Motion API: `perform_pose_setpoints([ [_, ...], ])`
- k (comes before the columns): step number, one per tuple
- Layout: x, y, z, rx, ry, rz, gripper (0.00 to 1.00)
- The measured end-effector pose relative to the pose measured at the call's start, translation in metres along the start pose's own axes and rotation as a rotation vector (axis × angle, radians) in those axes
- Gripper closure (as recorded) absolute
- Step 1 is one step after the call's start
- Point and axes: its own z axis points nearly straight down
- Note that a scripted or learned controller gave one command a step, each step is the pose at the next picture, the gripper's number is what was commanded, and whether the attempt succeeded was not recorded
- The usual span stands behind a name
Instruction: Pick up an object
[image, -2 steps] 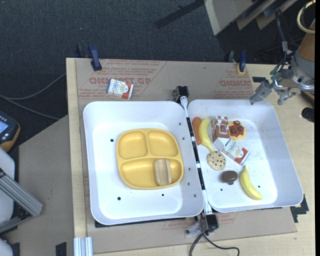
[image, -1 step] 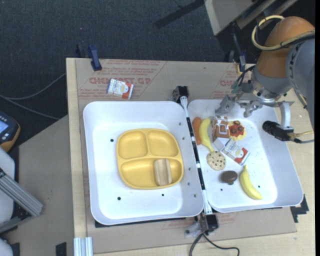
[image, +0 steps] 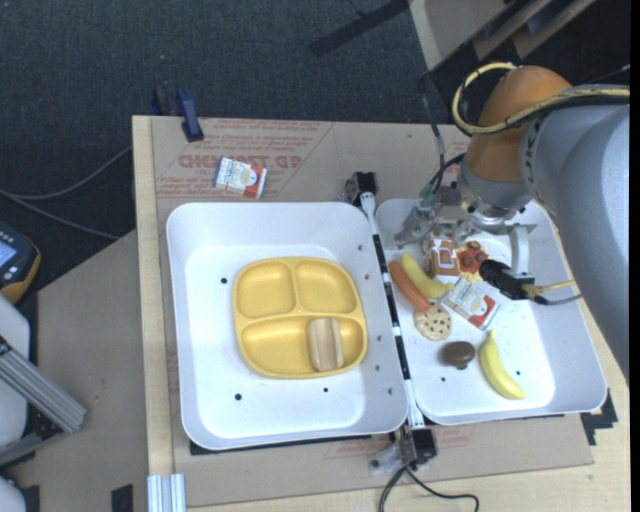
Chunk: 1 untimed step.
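Note:
The right bin (image: 560, 385) holds several toy foods. An orange sausage (image: 407, 284) lies by its left wall with a small yellow piece (image: 427, 279) against it. Below them are a speckled cookie (image: 434, 322), a brown round piece (image: 458, 353) and a yellow banana (image: 499, 367). A white and red packet (image: 472, 299) lies in the middle. My gripper (image: 440, 232) reaches down over the bin's far left part, just above a red and white item (image: 446, 259). I see nothing clearly held.
The left bin (image: 200, 250) bears a yellow divided plate (image: 262, 292) with a tan bread piece (image: 324, 344) in its near compartment. A small red and white carton (image: 240, 177) and a blue clip (image: 188, 114) lie on the bench behind the bins.

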Motion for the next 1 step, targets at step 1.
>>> perform_pose_setpoints([
  [1,-0.0033,-0.0015,-0.0102,0.003,-0.005,0.001,1.0],
])
